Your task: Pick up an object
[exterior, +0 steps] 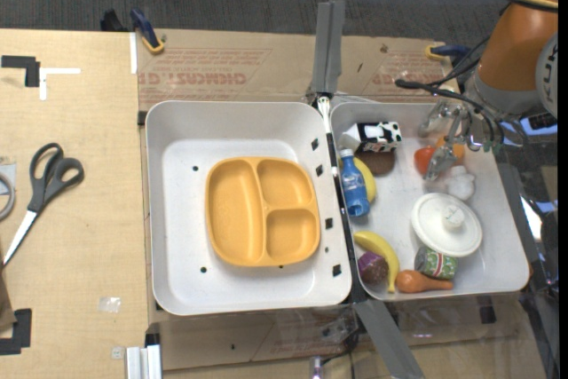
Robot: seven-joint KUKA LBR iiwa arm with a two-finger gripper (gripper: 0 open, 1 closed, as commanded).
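Table (71, 280): two white bins, left bin (169, 217) with a yellow divided plate (263, 211).
Pincer (441, 162) low over right bin (506, 253) far side, at a small orange object (426, 159); grip state: can't tell. Same bin: blue bottle (355, 185), banana (380, 249), white lidded jar (445, 226). Scissors (43, 186) left on table.

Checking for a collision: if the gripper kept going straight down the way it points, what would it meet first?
Probably the small orange-red object right under the gripper, above the white fluffy piece; depth is hard to judge.
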